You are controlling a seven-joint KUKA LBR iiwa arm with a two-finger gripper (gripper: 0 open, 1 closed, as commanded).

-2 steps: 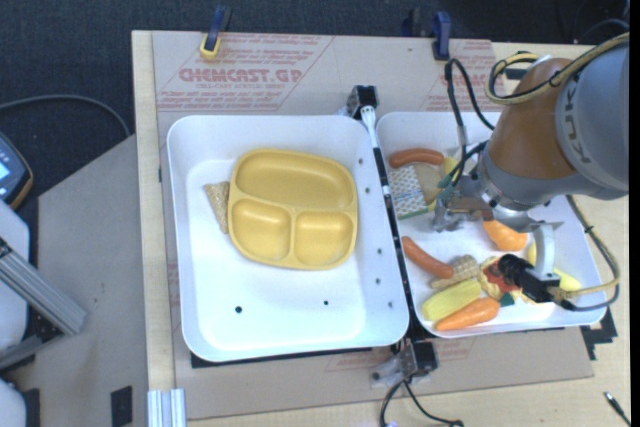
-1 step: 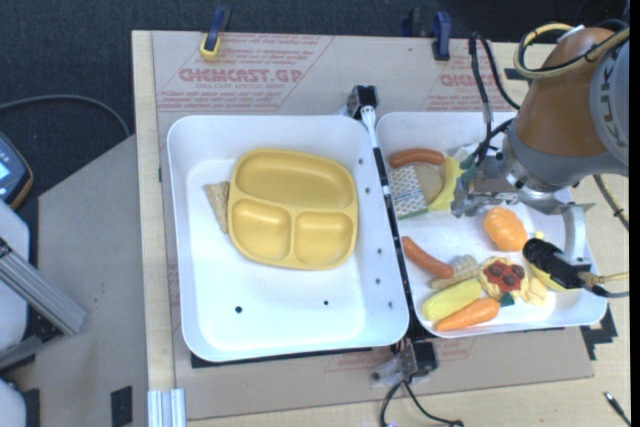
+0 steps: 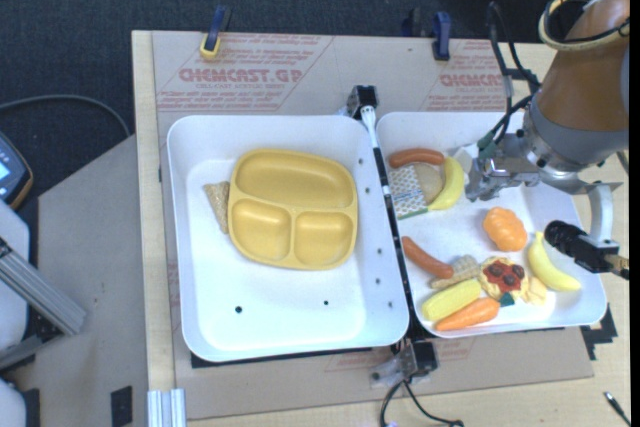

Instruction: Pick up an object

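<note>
Currently catalogued, right bin point(image 3: 590, 310): toy food, loose and partly piled.
- Orange point(image 3: 505, 228), lying free at mid-bin, just below and to the right of the tool point(image 3: 487, 177).
- Banana point(image 3: 451, 185), curved, resting against a patterned cloth-like piece point(image 3: 407, 192) near the divider; a second banana point(image 3: 553, 264) toward the bin's right wall.
- Two sausages, one point(image 3: 417, 156) at the top, one point(image 3: 428, 257) lower down.
- Corn cob point(image 3: 452, 298) and carrot point(image 3: 467, 315) side by side along the near wall, touching a small pizza-like piece point(image 3: 502, 275).

Left bin point(image 3: 190, 215): a yellow divided plate point(image 3: 293, 207), lying over a tan wedge point(image 3: 217, 200).

Tool: low over the right bin, between the first banana and the orange. Whether it is released or clenched cannot be told from this slanted view, and nothing can be seen between its parts.

Handling note, as a judgement: the orange looks the soundest target, since it stands apart from its neighbours. A good attempt would centre above it and come straight down so that both sides are caught evenly; an off-centre close would likely squirt a round body sideways. The banana is nearer but leans on the cloth, which could be snagged along with it.
</note>
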